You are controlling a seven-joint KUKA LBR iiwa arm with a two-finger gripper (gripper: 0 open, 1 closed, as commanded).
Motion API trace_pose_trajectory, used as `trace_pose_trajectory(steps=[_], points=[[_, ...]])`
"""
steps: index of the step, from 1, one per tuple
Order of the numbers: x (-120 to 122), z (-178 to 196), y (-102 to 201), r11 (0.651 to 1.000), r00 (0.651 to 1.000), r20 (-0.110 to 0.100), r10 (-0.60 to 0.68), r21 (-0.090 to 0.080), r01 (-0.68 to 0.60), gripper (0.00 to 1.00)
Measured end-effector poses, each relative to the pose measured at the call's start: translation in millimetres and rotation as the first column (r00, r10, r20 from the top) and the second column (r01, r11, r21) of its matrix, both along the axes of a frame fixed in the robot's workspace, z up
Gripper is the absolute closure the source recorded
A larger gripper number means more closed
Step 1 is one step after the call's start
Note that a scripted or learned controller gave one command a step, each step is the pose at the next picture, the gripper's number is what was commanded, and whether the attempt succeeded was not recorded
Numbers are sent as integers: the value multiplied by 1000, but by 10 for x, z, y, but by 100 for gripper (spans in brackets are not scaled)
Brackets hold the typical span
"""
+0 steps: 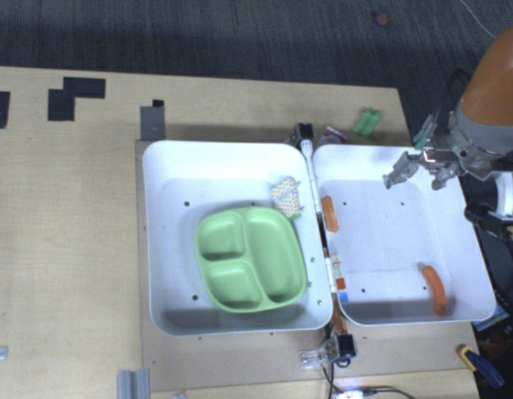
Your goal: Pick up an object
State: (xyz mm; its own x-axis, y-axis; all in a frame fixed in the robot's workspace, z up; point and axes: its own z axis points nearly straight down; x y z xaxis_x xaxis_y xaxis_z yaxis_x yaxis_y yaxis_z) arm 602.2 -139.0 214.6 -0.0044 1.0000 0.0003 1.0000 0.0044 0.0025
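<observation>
we see the gripper (418, 169) with fingers spread open and holding nothing, above the upper part of the right bin (381, 248). an orange sausage (435, 288) lies near that bin's lower right corner, well apart.

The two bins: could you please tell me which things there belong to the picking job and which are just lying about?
Job:
- gripper
- green tray, left bin
- patterned piece, left bin
- two orange sausages, right bin

Lying about:
- green item on the bench
- black tape patches
</observation>
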Motion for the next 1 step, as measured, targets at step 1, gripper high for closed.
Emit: trace_pose_trajectory(steps=[1], points=[[-363, -1262, 510, 1000, 1000, 2, -1, 0, 1, 0]])
